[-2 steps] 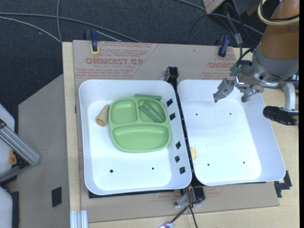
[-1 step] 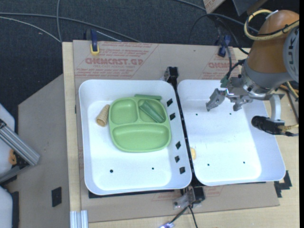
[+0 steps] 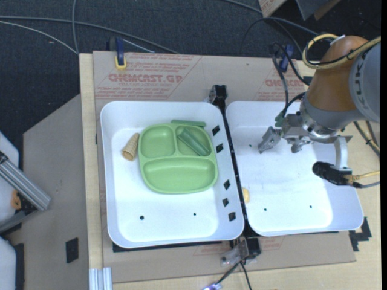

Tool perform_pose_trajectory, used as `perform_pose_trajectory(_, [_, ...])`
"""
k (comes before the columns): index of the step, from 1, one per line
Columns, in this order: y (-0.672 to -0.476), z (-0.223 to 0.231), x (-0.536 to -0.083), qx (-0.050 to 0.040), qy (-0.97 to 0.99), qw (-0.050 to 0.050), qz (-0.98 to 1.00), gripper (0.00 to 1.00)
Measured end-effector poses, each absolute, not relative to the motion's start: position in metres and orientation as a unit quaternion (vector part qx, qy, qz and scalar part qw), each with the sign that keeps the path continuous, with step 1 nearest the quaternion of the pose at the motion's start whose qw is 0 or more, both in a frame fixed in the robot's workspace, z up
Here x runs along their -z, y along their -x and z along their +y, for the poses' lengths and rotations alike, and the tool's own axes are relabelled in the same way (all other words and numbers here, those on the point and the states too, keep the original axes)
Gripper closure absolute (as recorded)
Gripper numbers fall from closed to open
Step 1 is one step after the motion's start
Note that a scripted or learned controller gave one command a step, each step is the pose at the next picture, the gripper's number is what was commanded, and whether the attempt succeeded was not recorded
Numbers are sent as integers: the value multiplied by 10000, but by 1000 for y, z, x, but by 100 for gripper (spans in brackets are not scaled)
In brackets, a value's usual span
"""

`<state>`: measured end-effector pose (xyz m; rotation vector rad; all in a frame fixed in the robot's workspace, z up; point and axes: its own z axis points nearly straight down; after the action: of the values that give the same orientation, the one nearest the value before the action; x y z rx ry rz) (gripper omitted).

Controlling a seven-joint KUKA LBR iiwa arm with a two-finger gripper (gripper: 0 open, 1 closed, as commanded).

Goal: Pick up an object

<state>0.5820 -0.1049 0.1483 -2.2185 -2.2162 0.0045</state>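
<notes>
Surveying the tabletop (image 3: 151, 71), we find the left bin (image 3: 169, 225) holding a green divided plate (image 3: 178, 159) with a small cone (image 3: 129, 147) at its nine o'clock. Over the right bin (image 3: 302, 213), the end effector (image 3: 283, 142) hangs spread, holding nothing. The pick is not yet done.

Two white bins on a cardboard-topped bench
The left bin (image 3: 118, 213) and right bin (image 3: 302, 222) sit side by side; cables (image 3: 78, 17) trail behind.
</notes>
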Motion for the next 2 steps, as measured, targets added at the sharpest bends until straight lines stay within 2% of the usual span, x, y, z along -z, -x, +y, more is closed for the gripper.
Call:
perform_pose_trajectory(1, [-571,-105,-94,-18,7075,36,-7067,0])
perform_pose_trajectory(2, [-573,-105,-108,5,7073,6,-7069,100])
